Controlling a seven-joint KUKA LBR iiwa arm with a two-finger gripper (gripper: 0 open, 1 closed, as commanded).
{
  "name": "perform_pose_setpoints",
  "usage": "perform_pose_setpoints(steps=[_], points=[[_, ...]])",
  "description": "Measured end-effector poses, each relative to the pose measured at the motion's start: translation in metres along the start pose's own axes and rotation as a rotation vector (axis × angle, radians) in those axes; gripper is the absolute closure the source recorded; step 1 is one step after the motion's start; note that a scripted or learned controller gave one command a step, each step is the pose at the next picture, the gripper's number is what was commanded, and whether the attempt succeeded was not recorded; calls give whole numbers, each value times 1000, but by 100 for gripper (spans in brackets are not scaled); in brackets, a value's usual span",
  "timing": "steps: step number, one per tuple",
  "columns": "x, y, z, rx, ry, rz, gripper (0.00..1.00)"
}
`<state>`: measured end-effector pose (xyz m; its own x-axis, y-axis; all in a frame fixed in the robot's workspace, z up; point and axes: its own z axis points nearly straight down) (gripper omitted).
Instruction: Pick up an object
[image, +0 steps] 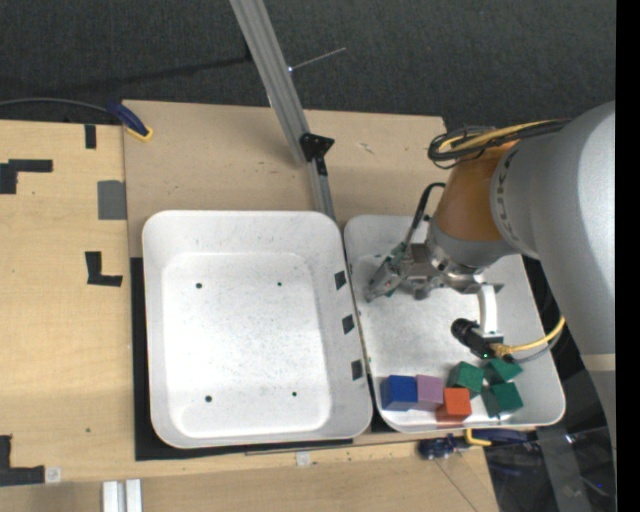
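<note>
My gripper (385, 281) hangs over the upper left part of the right bin (430, 330), its grey fingers spread apart with nothing between them. The blocks lie along that bin's near edge, well below the gripper: a blue block (399, 391), a pale purple block (429, 390), an orange block (456, 402) and green blocks (492, 385) bunched at the near right corner.
The left bin (245, 325) sits beside the right one, sharing a raised middle rim. A slanted metal rail (290, 100) runs from the top down to the bins' far edge. Cables loop by the arm's wrist (480, 140).
</note>
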<state>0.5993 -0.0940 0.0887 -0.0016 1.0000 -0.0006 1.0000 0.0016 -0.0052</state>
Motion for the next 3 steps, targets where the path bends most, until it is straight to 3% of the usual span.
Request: perform_pose_setpoints(steps=[1, 3], points=[[1, 1, -12, -2, 2, -1, 100], [-6, -5, -119, -9, 0, 1, 100]])
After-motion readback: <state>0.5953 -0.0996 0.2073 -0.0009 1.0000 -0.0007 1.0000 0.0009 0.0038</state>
